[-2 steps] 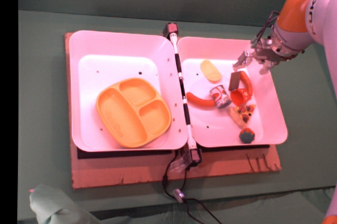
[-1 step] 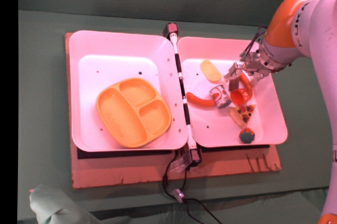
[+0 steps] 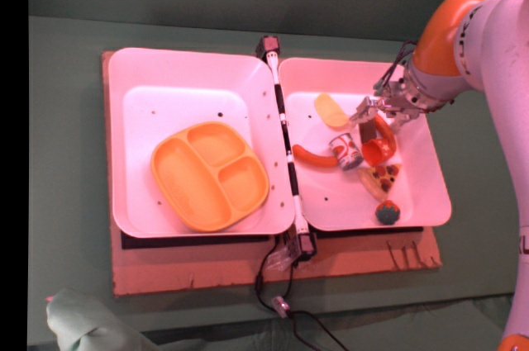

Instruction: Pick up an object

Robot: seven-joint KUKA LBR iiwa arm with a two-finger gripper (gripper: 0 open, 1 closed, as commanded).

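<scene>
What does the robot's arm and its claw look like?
The arm is thick and round, like a big smooth pipe, pale grey with a bright orange band just above the wrist. Thin dark cables run along the wrist. At the end sits the claw, a small piece of grey metal, much thinner than the arm.

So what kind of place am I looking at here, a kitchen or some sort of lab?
Most likely a robot test bench, not a kitchen. A robot arm reaches over two white bins on a green-covered bench, one holding toy food such as a pizza slice, the other an orange divided plate.
</scene>
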